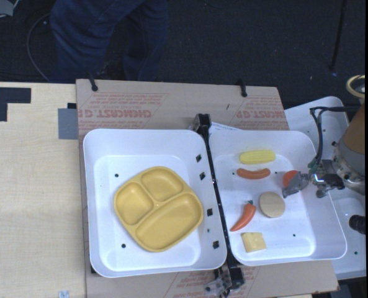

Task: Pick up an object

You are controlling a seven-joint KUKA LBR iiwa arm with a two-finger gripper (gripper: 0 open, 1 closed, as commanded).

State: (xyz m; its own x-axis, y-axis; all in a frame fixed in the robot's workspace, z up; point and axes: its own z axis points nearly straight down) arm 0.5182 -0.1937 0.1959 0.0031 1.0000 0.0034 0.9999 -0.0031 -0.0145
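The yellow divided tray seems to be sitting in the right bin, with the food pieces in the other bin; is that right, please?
Not quite: the camera view shows the yellow divided tray in the left bin. The food pieces do lie in the other bin, the right one.

- A robot lab: a wooden bench (28, 185) carries two white bins (103, 253) on taped cardboard (171, 107).
- Toy food and a yellow tray (159, 208) fill the bins.
- Loose cables (38, 48) lie on dark carpet (264, 30).

I see two smooth, glossy white plastic bins (103, 166) on brown printed cardboard (171, 107). The left one carries a matt yellow plastic tray (159, 208). Pale wood-look bench (28, 197) beside them.
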